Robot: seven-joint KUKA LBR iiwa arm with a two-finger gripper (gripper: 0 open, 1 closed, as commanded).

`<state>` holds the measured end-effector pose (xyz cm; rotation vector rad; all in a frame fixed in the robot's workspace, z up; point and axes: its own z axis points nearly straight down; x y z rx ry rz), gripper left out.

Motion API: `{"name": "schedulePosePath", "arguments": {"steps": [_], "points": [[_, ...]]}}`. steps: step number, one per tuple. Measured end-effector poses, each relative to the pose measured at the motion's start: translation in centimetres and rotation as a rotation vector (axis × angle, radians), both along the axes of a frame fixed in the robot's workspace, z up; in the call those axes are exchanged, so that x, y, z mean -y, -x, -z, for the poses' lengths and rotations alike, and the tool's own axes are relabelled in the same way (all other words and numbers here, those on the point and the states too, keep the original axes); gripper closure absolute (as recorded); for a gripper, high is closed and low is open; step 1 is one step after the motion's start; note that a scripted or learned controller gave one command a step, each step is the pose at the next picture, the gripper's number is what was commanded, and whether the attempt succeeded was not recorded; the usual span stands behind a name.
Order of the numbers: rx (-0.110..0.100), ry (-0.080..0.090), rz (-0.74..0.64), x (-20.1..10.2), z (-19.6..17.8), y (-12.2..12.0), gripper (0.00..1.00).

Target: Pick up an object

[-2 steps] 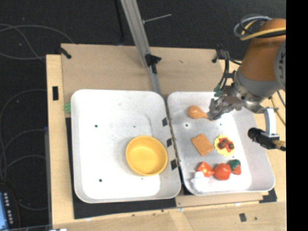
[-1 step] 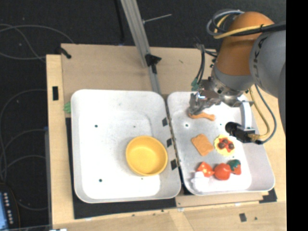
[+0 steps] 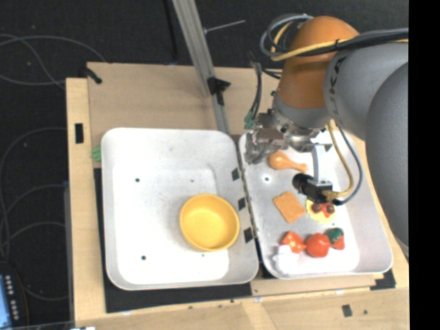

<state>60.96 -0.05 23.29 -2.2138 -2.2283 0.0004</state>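
Observation:
My gripper (image 3: 256, 148) hangs over the far left corner of the right bin (image 3: 371, 253), close to the wall between the two bins. An orange drumstick-shaped toy (image 3: 285, 161) lies just to its right, apart from it. Nearer the front lie an orange square cracker (image 3: 289, 206), a yellow piece (image 3: 320, 212), a red tomato (image 3: 317, 245), a small red-orange piece (image 3: 292, 240), a red toy with a green top (image 3: 335, 236) and a white lump (image 3: 283, 257). Nothing shows in the gripper's grasp.
A yellow bowl (image 3: 209, 222) stands upright in the left bin (image 3: 137, 184), toward its front right. A slanted metal post (image 3: 199, 53) rises behind the bins. The grey arm and its orange band (image 3: 313, 60) cover the right bin's far side.

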Motion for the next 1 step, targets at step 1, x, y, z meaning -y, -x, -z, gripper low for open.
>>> {"name": "schedulePosePath", "arguments": {"steps": [1], "points": [[0.002,0.000,0.001,-4.90,0.58,-0.70,1.00]]}}
